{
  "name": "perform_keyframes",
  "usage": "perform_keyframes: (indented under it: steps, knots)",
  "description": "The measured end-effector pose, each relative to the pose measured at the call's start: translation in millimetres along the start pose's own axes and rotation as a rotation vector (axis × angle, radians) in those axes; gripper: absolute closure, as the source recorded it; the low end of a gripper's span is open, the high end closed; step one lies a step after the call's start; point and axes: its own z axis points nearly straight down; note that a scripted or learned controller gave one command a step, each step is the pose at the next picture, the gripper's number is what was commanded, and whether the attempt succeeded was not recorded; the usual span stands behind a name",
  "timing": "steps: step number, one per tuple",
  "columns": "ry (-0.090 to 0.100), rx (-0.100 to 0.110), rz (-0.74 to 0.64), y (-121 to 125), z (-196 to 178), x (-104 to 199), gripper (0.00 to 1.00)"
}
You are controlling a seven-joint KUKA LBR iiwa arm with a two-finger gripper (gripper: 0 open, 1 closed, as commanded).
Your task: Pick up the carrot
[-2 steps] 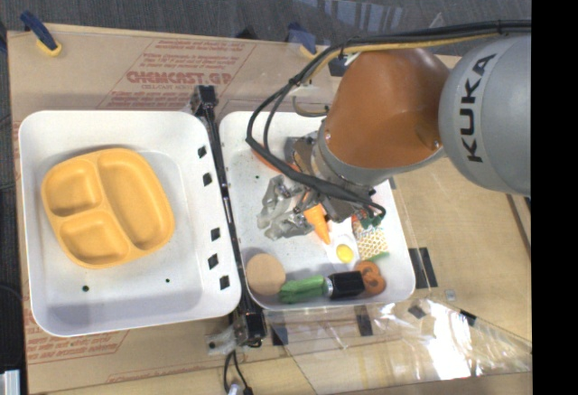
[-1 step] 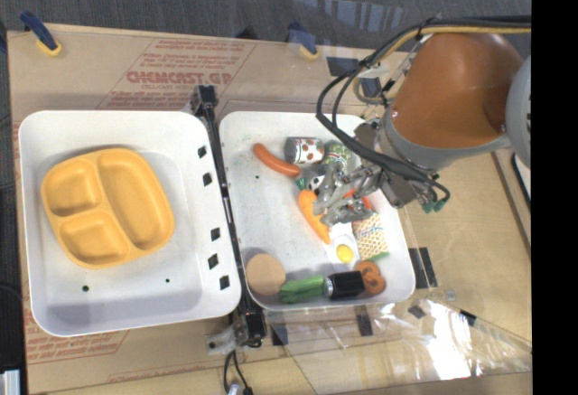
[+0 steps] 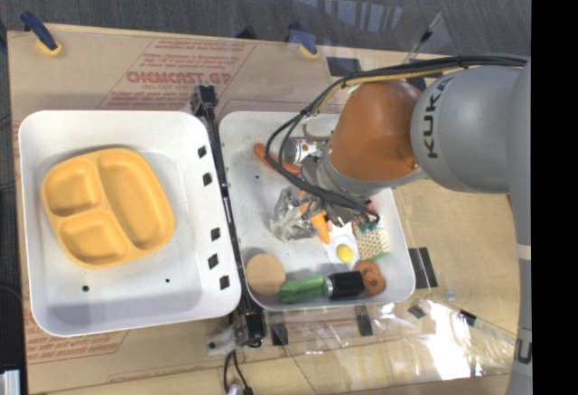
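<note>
My own wrist hides much of the right bin (image 3: 237,203), so I cannot tell how my fingers (image 3: 302,208) stand over the crumpled clutter at its middle. The carrot (image 3: 275,160) pokes out orange near the bin's upper left, partly under my cables. Toys crowd the lower rim; the yellow tray (image 3: 107,205) fills the left bin (image 3: 36,294).

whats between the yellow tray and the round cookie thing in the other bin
In the camera view, bare white floor of the left bin, then the black clips along the two bins' adjoining walls, lie between the yellow tray and the round tan cookie.
</note>
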Motion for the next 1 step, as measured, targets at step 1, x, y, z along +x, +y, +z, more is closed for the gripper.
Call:
perform_keyframes:
  steps: [1]
  knots:
    - [0.002, 0.000, -0.054, 16.4, -38.0, 13.7, 1.00]
